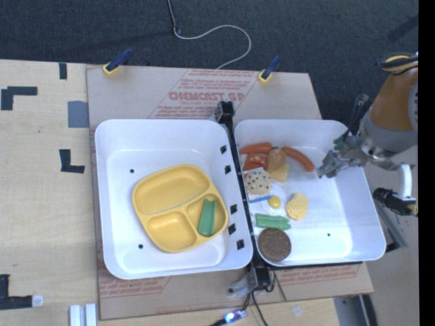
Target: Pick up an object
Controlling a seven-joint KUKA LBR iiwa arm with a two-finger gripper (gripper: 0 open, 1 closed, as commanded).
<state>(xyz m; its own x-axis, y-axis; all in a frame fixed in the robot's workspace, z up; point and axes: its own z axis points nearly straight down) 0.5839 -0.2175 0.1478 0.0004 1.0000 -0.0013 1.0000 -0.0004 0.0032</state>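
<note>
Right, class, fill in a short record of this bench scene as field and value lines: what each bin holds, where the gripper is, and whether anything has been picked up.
left bin: yellow divided plate with a green toy vegetable in its right compartment
right bin: toy foods clustered at its left side, including a sausage, corn piece, brown round patty
gripper: over the right bin's upper right part
held object: none seen between the fingers

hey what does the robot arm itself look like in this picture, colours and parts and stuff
The arm comes in from the right edge: a rounded grey body with an orange band above the wrist. At its end sits a small dark grey claw made of angular metal parts, over the right white bin. A black and white fitting sticks out just below the arm; what it is cannot be told.
</note>
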